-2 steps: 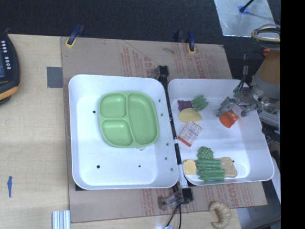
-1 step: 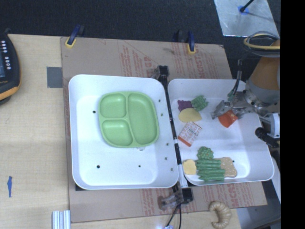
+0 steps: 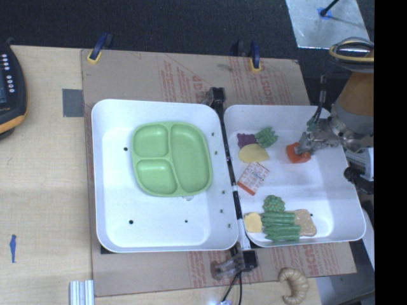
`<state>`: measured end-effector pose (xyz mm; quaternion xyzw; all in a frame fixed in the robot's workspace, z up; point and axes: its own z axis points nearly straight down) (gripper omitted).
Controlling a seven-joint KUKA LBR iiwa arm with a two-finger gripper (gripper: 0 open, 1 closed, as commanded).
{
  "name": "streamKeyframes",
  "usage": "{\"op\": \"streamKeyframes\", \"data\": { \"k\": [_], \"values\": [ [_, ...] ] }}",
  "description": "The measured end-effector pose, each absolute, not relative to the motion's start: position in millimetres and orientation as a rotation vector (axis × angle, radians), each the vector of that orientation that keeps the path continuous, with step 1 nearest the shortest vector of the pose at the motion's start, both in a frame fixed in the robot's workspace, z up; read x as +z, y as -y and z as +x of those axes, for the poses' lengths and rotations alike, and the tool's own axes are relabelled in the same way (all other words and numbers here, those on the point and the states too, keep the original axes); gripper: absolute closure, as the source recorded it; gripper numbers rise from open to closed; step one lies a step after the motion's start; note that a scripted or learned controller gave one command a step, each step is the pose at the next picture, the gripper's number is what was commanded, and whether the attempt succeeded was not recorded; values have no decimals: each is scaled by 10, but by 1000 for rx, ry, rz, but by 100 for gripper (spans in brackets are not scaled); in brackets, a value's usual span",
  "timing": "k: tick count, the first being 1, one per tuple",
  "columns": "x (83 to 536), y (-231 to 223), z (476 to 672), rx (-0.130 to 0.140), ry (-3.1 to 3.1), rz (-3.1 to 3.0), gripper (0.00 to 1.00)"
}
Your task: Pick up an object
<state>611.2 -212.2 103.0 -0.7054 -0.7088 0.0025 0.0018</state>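
A small red-orange toy piece (image 3: 297, 153) lies in the right white bin (image 3: 331, 189), near its far right side. The hand (image 3: 313, 140) of the grey arm is directly over it and seems to touch it, but I cannot tell if the hand is released or clenched. In the same bin, to the left, are a purple and green toy bunch (image 3: 257, 136), a yellow toy piece (image 3: 252, 152) and a small printed packet (image 3: 252, 177). Near the front edge lie green toy vegetables (image 3: 278, 221). The left white bin (image 3: 114, 196) holds a light green divided plate (image 3: 172, 159). Both bins stand on the table (image 3: 44, 189).
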Motion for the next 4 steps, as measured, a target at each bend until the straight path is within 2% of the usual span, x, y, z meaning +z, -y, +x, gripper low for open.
{"op": "streamKeyframes", "data": {
  "k": [1,2,3,4],
  "values": [
    [1024,2121,6110,8,2224,-2213,0],
    [917,1879,6161,5,2226,-2211,0],
    [1030,1900,6160,8,2227,-2210,100],
    [1713,1360,5973,-3,2232,-2212,100]
  ]
}}
